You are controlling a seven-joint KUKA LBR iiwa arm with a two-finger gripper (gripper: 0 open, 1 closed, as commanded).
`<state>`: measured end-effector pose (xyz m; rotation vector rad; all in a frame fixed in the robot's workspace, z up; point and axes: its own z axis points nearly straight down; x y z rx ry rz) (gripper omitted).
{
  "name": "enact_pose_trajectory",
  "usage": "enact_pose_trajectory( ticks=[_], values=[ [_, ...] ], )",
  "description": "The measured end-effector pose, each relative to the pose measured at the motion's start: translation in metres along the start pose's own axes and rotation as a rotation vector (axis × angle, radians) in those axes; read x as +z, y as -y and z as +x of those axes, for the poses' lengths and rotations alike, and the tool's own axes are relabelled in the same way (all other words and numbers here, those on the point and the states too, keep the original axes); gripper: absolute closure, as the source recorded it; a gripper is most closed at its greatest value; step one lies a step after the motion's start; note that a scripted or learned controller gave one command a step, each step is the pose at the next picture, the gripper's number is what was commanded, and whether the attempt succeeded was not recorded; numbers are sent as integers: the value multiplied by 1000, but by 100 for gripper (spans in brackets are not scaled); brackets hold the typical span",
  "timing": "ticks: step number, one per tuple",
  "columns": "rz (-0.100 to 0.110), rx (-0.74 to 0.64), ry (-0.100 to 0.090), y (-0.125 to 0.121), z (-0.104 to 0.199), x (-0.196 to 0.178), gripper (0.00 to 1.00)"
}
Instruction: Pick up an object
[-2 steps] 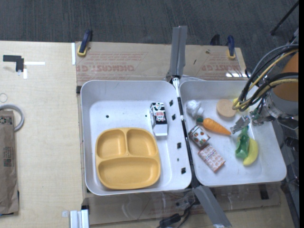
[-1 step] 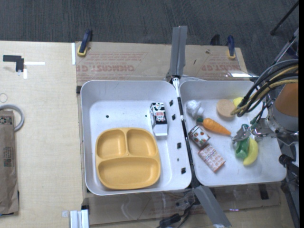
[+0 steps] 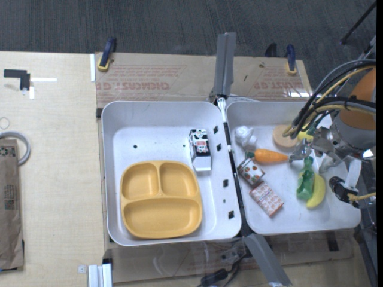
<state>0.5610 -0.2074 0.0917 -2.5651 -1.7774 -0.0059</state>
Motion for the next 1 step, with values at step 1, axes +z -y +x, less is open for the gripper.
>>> enact_pose_trajectory(
  ticks=[1],
  values=[
    [-10, 313, 9, -45, 26, 1, 0]
  ],
)
